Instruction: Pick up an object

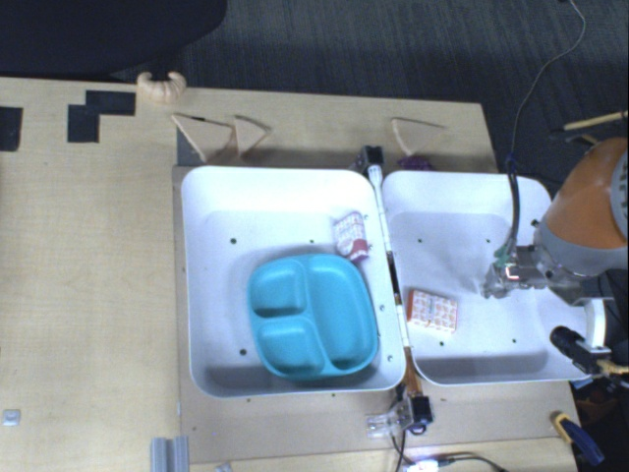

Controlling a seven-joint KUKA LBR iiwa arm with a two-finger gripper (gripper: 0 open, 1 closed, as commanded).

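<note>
Two white bins (pixel 211 264), one blue plate (pixel 313 315), two small packets (pixel 432 311).

Bright, even overhead light, soft shadows inside the white bins (pixel 206 293), slightly blurry throughout.

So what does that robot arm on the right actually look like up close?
The arm is a thick, rounded tube: a broad orange band, then a grey wrist section. From the wrist, a small dark metal tool sticks out, with a tiny lit spot and some green on it. A thin black cable runs from above down to the tool. White and black parts sit beside the wrist.
</note>
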